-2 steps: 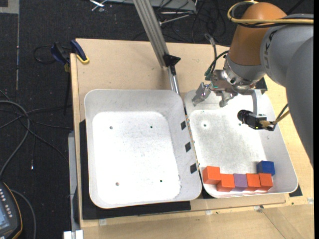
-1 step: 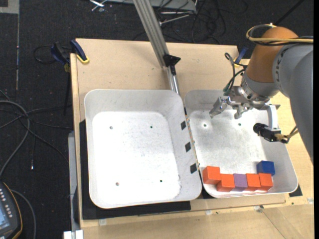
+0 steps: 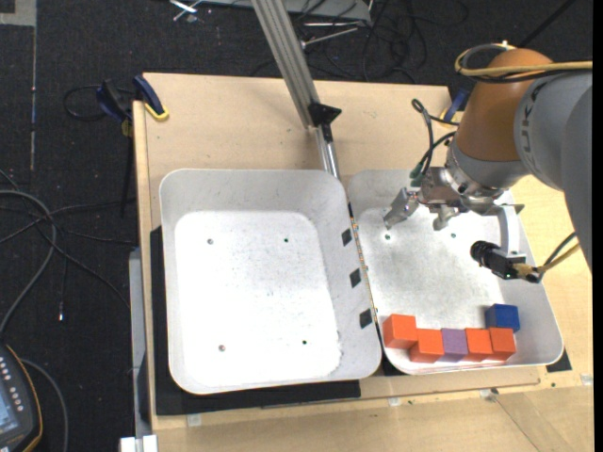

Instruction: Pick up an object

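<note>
On my screen, at the far left, cables [image 3: 38, 243] trail over the dark carpet, and a clamp with a yellow tip [image 3: 141, 99] sits at the back left corner of the tabletop [image 3: 236, 125]. The left bin [image 3: 179, 196] takes up most of that side; I see only its speckled white floor with a few small dark spots. A metal pole [image 3: 287, 50] slants down from the top of the view and ends at the back edge between the two bins, and a few small black tabs [image 3: 356, 276] run along the seam where their walls meet.

In the right bin [image 3: 377, 191], the blocks lie in a row against the near wall: an orange block [image 3: 401, 330] at the left end, then another orange one [image 3: 430, 345] touching it, a purple block [image 3: 454, 343], more orange [image 3: 490, 344], and a blue block [image 3: 503, 316] at the right end of the row.

The tool [image 3: 424, 213] hangs over the back part of the right bin, well apart from the blocks. I see its two fingers spread apart with nothing between them, one pointing left toward the seam. The arm [image 3: 528, 111], orange band and grey body, comes in from the right above it.
</note>
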`<state>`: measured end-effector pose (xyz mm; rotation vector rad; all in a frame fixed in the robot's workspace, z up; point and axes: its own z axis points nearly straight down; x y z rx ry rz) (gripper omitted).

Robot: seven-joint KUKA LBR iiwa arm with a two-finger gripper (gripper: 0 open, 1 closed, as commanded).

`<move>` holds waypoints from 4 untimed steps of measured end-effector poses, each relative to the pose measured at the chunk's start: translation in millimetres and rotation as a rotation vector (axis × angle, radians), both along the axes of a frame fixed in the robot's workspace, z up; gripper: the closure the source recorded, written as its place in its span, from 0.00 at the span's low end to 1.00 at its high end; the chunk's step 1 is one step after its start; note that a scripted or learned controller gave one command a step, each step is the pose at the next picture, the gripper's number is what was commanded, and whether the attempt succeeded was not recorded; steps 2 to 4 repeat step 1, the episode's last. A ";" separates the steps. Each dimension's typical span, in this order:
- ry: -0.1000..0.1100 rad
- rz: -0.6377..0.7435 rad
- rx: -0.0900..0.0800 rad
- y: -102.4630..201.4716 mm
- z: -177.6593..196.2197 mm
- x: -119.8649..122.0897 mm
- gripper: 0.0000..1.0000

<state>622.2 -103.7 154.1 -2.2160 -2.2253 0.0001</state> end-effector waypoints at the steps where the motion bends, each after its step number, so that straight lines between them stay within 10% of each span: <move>1: 0.004 -0.010 -0.001 -66.9 -62.5 4.5 0.00; 4: 0.004 -0.010 -0.001 -66.9 -62.5 4.5 0.00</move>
